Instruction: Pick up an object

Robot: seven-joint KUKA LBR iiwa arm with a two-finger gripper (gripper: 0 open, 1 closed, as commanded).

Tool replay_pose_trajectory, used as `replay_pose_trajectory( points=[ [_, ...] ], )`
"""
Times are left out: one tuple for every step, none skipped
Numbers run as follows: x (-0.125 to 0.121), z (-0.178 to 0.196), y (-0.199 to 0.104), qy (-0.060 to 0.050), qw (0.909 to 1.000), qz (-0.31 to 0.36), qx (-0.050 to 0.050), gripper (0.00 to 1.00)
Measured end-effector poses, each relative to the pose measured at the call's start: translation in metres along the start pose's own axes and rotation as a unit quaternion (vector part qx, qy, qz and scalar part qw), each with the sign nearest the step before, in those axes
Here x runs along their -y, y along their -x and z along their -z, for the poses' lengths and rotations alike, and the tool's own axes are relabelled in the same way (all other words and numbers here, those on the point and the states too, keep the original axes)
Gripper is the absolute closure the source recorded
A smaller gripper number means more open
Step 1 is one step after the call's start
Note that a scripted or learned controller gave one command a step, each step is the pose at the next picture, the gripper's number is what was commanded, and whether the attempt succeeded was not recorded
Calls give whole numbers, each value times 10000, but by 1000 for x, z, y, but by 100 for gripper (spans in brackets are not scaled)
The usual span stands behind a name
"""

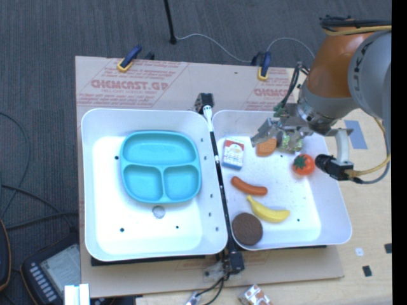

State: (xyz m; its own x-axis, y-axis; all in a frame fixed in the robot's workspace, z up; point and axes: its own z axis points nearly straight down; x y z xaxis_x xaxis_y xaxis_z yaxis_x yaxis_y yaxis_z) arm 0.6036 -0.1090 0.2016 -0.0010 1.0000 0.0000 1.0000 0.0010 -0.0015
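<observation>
Two shallow white bins are sitting side by side on the bench. Lying in the left bin (pixel 102 170) is a turquoise divided plate (pixel 161 167). Sitting in the right bin (pixel 331 224) are a small red-and-white carton (pixel 233 153), a toy hot dog (pixel 248 186), a toy banana (pixel 268 211), a brown cookie (pixel 247 228) and a toy tomato (pixel 303 164). The gripper (pixel 272 138) is hanging over the right bin's far part with its fingers closing on an orange toy piece (pixel 266 147), which is showing between them, just beside the carton and near the tomato.
</observation>
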Motion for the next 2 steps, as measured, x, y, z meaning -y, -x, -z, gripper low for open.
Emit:
replay_pose_trajectory(
  points=[
    [-24,-102,-9,57,10000,-5,8,0],
    [40,-110,8,94,10000,-6,4,0]
  ],
)
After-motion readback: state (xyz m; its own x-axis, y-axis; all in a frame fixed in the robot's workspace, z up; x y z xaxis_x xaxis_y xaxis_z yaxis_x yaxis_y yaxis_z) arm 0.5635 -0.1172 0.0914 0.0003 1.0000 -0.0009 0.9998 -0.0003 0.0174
